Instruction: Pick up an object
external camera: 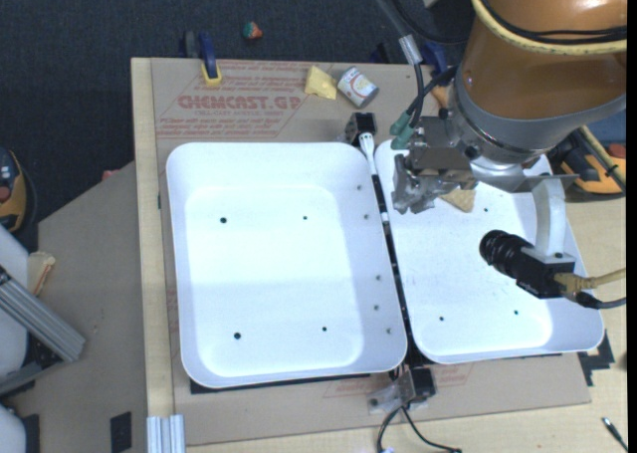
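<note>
My gripper [410, 198] hangs low over the far left part of the right white bin [498, 341], close to the divide between the two bins. A small tan, wedge-like object [461, 201] lies in that bin just to the right of the gripper, partly hidden by the gripper body. I cannot tell whether the gripper touches it. The grey arm with its orange band [547, 13] covers the bin's far right corner.
The left white bin [179, 174] sits beside the right one. Beyond the bins, on the cardboard sheet, lie a yellow scrap [320, 83] and a small grey-white box [356, 88]. A blue clamp [207, 53] grips the board's far edge.
</note>
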Motion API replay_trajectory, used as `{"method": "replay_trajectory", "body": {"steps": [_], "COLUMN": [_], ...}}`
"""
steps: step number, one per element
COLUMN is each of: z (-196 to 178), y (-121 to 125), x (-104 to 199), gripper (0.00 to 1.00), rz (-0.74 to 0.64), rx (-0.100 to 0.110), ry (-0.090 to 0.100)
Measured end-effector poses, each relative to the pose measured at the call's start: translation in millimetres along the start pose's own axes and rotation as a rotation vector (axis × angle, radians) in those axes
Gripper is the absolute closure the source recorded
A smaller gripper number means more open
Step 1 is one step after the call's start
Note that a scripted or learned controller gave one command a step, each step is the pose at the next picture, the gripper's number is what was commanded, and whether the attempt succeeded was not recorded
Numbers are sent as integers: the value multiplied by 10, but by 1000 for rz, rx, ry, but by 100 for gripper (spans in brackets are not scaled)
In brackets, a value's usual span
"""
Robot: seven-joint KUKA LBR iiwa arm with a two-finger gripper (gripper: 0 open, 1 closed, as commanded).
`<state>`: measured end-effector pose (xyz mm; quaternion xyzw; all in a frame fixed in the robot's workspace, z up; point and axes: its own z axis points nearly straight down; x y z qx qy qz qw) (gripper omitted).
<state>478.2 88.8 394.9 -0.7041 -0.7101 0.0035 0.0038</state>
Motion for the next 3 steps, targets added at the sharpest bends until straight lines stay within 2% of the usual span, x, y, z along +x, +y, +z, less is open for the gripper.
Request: {"method": "replay_trajectory", "body": {"steps": [1,2,3], "z": [-1483,-480,382], "y": [-2,228,119], "x": [747,1304,1354], "gripper": [100,100,100], "rz": [-2,3,9], "rx": [-29,1,2], "ry": [8,-4,-5]}}
